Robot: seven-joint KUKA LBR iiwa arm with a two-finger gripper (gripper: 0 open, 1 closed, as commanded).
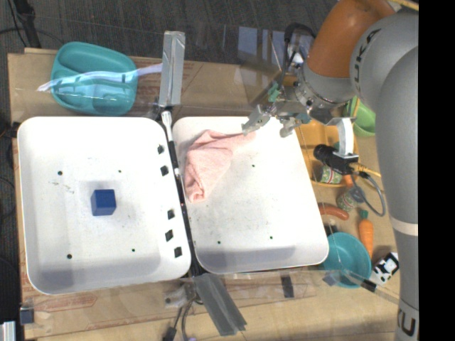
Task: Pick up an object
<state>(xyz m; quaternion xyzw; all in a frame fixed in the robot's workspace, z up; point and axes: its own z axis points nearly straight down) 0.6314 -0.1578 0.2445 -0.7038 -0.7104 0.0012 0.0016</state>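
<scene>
The arm (370,69) enters from the right and covers much of that side; its grey body runs off the frame edge, and the small things on the bench behind it are partly hidden and hard to name. An orange carrot (365,234) and a teal bowl (347,258) show near the right bin's near right corner, both partly cut off by clutter.

The gripper (270,121) hangs over the far edge of the right bin (256,254), its two fingers spread apart. The left fingertip (250,125) touches or just overlaps the far corner of a pink cloth (207,163); whether any cloth lies pinched between the fingers cannot be made out, and nothing is seen lifted.

The wrist, with its orange band, tilts down and to the left from the bench's far right corner.

The cloth lies crumpled in the right bin's far left corner, against the wall shared with the left bin (43,261). A blue block (104,202) sits alone near the middle of the left bin. A teal scoop-like item (92,77) rests on the bench beyond the left bin's far edge.
</scene>
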